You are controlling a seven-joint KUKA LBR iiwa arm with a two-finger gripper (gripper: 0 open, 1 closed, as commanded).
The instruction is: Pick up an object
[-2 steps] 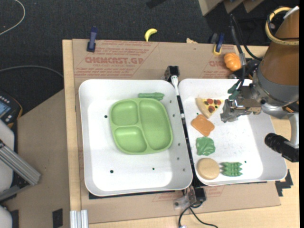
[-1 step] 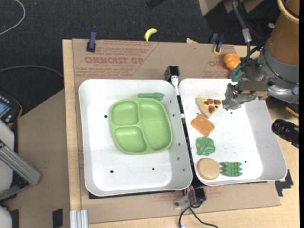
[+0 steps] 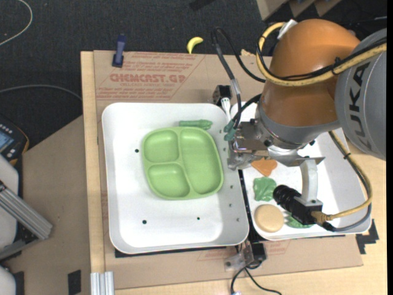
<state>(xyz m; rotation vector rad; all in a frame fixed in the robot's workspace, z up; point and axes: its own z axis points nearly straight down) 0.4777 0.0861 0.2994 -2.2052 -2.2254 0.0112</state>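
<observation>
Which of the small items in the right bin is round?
The tan one, lowest in the view; the orange piece and green piece above it are irregular.

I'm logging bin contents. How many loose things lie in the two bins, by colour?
Green: 4 (plate, strip at its far edge, leafy piece, half-hidden piece)
Orange: 1 (wedge)
Beige: 1 (round piece)
Total: 6
</observation>
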